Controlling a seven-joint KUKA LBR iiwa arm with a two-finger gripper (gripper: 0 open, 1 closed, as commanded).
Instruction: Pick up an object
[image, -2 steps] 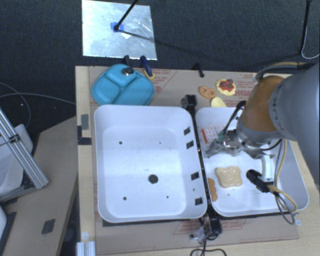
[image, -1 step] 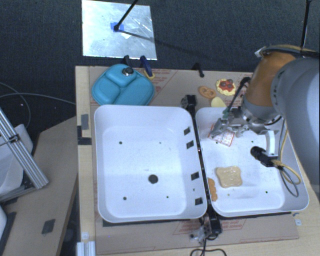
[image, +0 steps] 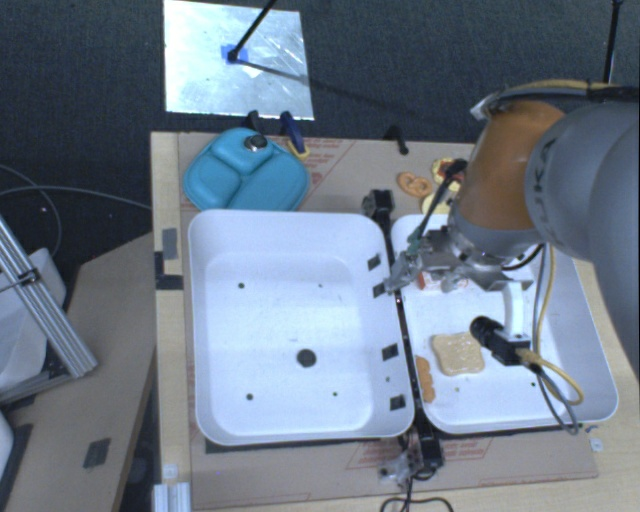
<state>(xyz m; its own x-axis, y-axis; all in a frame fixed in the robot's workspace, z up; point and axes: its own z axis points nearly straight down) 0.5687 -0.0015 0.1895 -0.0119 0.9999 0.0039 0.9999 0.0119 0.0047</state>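
Observation:
My gripper is low over the upper left part of the right bin, close to the divider between the bins. A tan toast-shaped piece lies flat on the right bin's floor, in front of the gripper and apart from it. A small orange piece rests against the bin's left wall beside the toast. A tiny reddish bit shows just under the gripper; what it is I cannot make out. The left bin holds a small dark disc near its middle.
Behind the bins, a blue lidded container sits on the bench at the back left. Two orange cookie-like pieces lie on the bench behind the right bin. The grey and orange arm covers the right bin's back part.

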